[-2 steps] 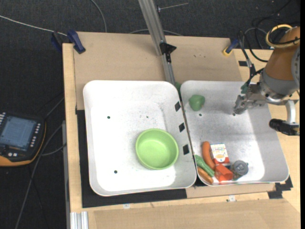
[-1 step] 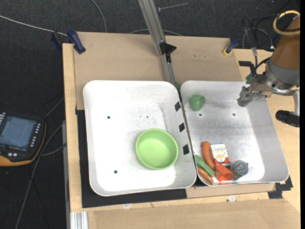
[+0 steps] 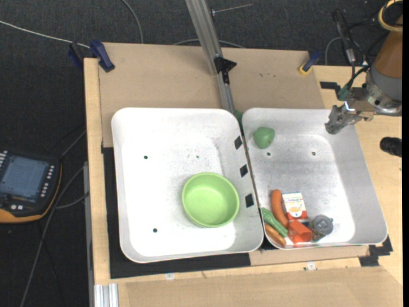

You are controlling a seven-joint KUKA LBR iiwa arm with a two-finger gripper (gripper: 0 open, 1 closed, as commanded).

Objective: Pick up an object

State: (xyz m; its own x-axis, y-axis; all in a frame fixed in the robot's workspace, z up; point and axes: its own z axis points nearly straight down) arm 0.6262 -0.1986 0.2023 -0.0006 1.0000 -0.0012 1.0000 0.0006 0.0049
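Observation:
My gripper point(image 3: 337, 121) hangs over the far right rim of the right bin point(image 3: 332, 171), with nothing visible in it. A small green lump point(image 3: 263, 136) lies at that bin's far left corner, well to the gripper's left. At the bin's near edge a pile holds an orange carrot point(image 3: 276, 207), a small white and orange carton point(image 3: 294, 204), a red piece point(image 3: 299, 231) and a grey round part point(image 3: 321, 224). A light green bowl point(image 3: 211, 199) stands upright in the left bin point(image 3: 160, 146).
A slanted metal pole point(image 3: 208, 31) runs down to the gap between the bins. Blue clamps point(image 3: 101, 55) hold the bench's board at its far corners. A handheld pendant point(image 3: 25, 184) lies on the floor at left.

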